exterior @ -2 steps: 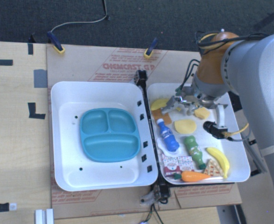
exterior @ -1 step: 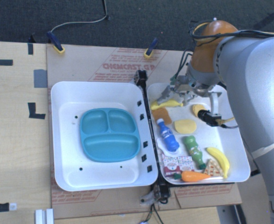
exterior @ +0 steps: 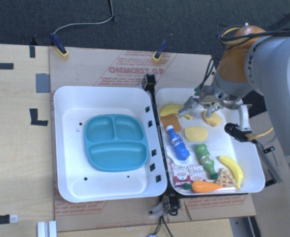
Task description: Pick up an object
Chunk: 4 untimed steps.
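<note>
My gripper [exterior: 200, 107] hangs over the back of the right bin [exterior: 251, 154]. It is open, one grey finger [exterior: 186, 107] reaching left and the other toward the right, with nothing between them. A yellow curved piece [exterior: 170, 109] and a brown slice [exterior: 168, 121] lie just left of it. Right below the right finger is a small yellow chunk [exterior: 213, 118], and a flat yellow oval [exterior: 196, 133] lies in front of the gripper. Farther forward are a blue bottle [exterior: 178, 143], a green bottle [exterior: 205, 159], a banana [exterior: 232, 169], a carrot [exterior: 206, 186], a pizza slice [exterior: 226, 178] and a red-and-white carton [exterior: 188, 173].
The left bin [exterior: 65, 132] holds a blue divided plate [exterior: 116, 142]. A black divider clamp [exterior: 149, 83] sits where the bins meet. The arm's grey body [exterior: 268, 68] fills the right side above the bin. Yellow clamps [exterior: 59, 45] hold the cardboard at the back.
</note>
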{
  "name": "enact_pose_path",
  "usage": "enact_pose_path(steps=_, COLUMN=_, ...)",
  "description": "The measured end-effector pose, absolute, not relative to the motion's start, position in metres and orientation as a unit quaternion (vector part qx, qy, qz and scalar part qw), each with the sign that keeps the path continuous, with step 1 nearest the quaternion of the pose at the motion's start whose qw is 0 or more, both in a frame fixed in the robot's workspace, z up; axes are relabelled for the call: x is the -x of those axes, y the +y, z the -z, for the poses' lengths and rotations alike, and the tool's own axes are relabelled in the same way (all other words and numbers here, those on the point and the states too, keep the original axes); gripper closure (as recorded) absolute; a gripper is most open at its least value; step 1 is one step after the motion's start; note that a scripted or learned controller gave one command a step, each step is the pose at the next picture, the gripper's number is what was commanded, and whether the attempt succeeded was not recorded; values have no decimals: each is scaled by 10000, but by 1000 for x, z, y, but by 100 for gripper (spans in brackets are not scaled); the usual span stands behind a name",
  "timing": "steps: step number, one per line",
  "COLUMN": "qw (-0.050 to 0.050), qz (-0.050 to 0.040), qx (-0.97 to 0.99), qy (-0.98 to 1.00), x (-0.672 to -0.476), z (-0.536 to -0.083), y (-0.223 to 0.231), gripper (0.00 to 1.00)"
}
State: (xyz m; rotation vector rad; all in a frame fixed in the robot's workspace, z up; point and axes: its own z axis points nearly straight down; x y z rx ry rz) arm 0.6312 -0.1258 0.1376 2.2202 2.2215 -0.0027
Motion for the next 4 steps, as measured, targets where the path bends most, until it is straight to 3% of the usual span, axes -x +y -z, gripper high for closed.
enact_pose_path(steps=1, qw=3, qz=-2, qx=-7071, qy=7071, x=-548, z=-86, y=-126, gripper=0)
enact_pose_path(steps=2, qw=56, qz=-19, qx=-7077, qy=7065, x=-519, z=-87, y=-119, gripper=0)
enact_pose_path(steps=3, qw=55, qz=-32, qx=-7076, qy=7066, x=-520, z=-98, y=-119, gripper=100)
enact_pose_path(steps=4, qw=49, qz=-29, qx=-7077, qy=7065, x=-520, z=-97, y=-118, gripper=0)
